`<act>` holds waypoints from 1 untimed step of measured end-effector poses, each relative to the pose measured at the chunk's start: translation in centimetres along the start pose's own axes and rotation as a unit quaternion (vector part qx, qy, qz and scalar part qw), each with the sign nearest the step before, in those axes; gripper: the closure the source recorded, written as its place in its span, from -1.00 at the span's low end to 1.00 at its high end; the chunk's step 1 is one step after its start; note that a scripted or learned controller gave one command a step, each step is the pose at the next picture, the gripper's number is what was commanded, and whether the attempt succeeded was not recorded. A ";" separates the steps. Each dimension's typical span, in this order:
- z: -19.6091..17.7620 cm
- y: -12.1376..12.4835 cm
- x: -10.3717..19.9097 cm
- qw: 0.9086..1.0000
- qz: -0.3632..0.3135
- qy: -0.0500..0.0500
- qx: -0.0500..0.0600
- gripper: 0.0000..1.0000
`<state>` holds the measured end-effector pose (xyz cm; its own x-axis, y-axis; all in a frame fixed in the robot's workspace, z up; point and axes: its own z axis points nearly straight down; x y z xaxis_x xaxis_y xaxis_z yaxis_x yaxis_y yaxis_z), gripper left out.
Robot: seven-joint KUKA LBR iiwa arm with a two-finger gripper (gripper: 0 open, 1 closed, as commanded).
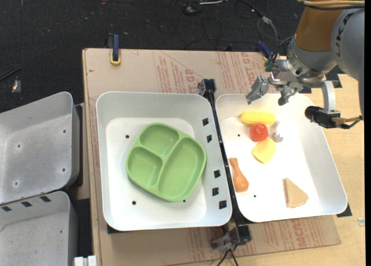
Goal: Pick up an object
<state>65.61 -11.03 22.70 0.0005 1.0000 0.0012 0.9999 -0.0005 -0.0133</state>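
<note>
glossy green plastic plate (167, 161); smooth matt white bins (113, 201); brown cardboard sheet (168, 68) beneath; glossy orange arm band (324, 15).

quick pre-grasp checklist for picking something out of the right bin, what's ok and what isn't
1. Gripper carrying nothing: ok, the fingers are spread with nothing between them.
2. Gripper over the right bin: ok, it hangs above the bin's far edge.
3. Gripper lined up over a target: not ok, the yellow corn piece lies nearer the camera than the fingers.
4. Target free of neighbours: not ok, the red tomato touches the corn piece and sits close to the yellow wedge.
5. Easier isolated options: ok, the orange drumstick and tan slice lie apart from the rest.
6. Left bin's green plate out of the way: ok.
</note>
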 end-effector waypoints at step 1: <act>-0.9 0.2 0.0 1.000 -0.001 -0.001 -0.007 -1.00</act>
